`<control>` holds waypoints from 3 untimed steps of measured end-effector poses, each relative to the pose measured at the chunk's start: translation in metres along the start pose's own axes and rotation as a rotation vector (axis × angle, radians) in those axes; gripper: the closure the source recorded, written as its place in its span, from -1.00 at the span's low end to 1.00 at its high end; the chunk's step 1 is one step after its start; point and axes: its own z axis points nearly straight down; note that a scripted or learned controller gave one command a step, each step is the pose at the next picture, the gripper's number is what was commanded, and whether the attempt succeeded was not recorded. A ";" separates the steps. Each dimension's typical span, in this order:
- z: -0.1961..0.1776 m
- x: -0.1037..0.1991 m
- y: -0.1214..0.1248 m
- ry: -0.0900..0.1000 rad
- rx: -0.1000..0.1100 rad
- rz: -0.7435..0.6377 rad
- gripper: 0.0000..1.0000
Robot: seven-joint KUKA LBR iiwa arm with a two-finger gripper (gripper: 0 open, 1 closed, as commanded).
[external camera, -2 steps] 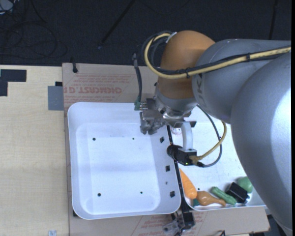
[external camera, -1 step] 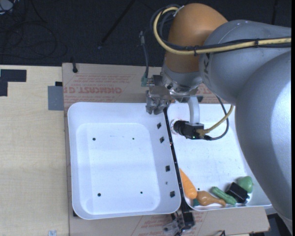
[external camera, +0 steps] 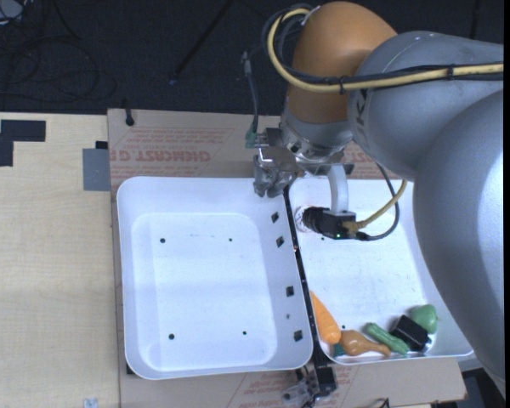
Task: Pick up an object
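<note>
- Looking down on a pale wooden worktop point(external camera: 42, 253) with two white bins side by side; the left bin point(external camera: 132, 296) sits nearest the left edge.
- Along the divider, at the right bin's point(external camera: 382, 270) near-left corner, an orange carrot-shaped toy point(external camera: 325, 318) lies with its long axis running away from the viewer.
- Beside it: an orange-yellow piece point(external camera: 359, 342), a green pod point(external camera: 386, 337), a black block point(external camera: 410, 331), a green lump point(external camera: 424, 315), clustered and hard to identify.
- The grey arm point(external camera: 442, 117) fills the right, cut off, hiding part of the bin.
- Its pincer point(external camera: 272, 177) hangs over the far end of the divider; cannot tell whether it is apart or together.
</note>
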 end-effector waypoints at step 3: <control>0.159 0.026 -0.001 0.001 0.009 0.004 1.00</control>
